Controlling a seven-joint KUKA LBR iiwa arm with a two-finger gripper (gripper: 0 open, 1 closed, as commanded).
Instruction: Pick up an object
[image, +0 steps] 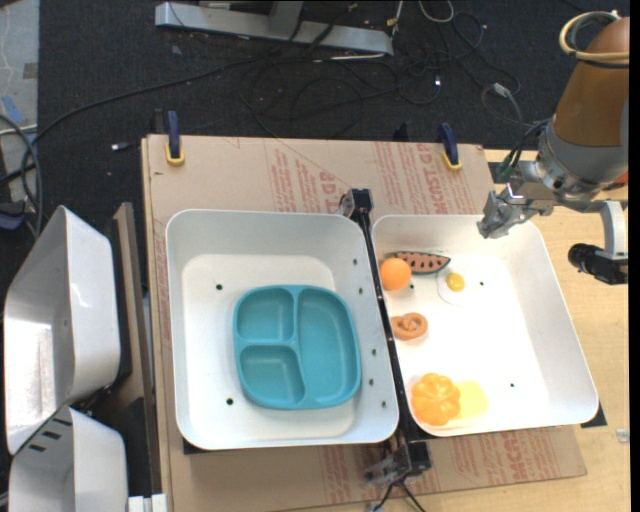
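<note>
The gripper is grey metal, below an arm whose wrist band is orange-brown over pale grey. Just beneath it and reaching off to its left, both bins are plain white: the right bin and the left bin. Down and left of the gripper lies a dark slice with a red-orange face and small dark specks, an orange ball, and a small yellow piece. Lower still sit a ring-shaped orange-brown piece and a bright yellow-orange pepper-like piece. Far to its left a teal divided plate. The board under the bins is tan with red lettering.
</note>
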